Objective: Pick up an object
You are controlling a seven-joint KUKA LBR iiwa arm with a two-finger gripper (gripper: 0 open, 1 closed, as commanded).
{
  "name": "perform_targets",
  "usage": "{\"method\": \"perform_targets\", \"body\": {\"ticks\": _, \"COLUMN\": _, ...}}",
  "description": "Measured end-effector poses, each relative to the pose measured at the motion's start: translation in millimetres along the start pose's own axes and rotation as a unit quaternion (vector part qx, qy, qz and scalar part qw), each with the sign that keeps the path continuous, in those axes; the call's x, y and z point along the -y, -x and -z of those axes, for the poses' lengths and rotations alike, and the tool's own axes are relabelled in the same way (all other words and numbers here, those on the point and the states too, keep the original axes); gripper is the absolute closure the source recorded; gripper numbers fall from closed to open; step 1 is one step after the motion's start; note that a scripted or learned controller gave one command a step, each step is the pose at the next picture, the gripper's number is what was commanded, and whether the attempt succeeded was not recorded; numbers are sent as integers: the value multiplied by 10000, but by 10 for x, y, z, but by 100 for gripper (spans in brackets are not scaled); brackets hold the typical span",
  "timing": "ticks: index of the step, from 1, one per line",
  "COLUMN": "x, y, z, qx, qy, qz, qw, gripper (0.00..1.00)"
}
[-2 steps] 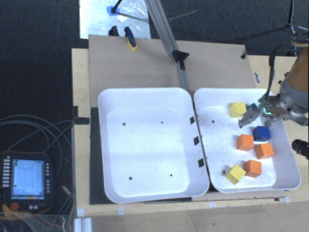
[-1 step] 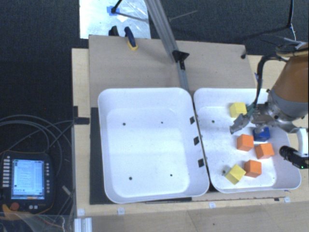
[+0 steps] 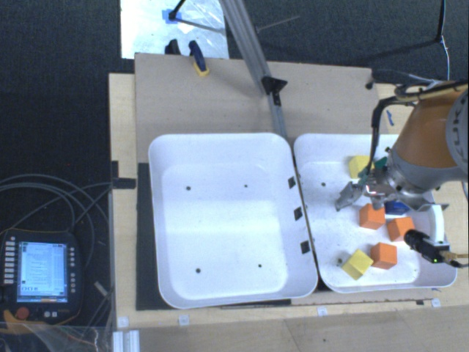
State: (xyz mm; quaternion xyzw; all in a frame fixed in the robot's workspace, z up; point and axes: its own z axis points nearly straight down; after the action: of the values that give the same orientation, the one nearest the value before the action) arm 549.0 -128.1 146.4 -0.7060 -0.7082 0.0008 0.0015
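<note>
Pincer (image 3: 364, 194) low in right bin (image 3: 322, 270), spread open just above orange block (image 3: 371, 216); best to centre over it, clear of neighbouring blocks, before closing.

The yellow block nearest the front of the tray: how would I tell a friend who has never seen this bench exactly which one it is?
Start at the right-hand shallow white bin, the one the grey and orange arm reaches into. Go to the edge nearest the camera, where the small yellow cube-shaped block lies just left of an orange cube. Another yellow block lies at the far side beside the arm, and its nearest neighbours are orange.
</note>
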Motion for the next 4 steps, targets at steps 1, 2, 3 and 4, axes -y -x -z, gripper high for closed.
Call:
{"method": "perform_targets", "body": {"ticks": 1, "x": -46, "y": 45, "z": -339, "qx": 54, "qy": 94, "qz": -17, "qw": 9999, "gripper": 0}}
{"method": "perform_targets", "body": {"ticks": 2, "x": -58, "y": 48, "z": -215, "qx": 54, "qy": 114, "qz": -6, "qw": 9999, "gripper": 100}}
{"method": "perform_targets", "body": {"ticks": 3, "x": -86, "y": 60, "z": 433, "qx": 14, "qy": 56, "qz": 8, "qw": 10000, "gripper": 100}}
{"method": "perform_targets", "body": {"ticks": 4, "x": -103, "y": 64, "z": 977, "qx": 15, "qy": 57, "qz": 10, "qw": 10000, "gripper": 100}}
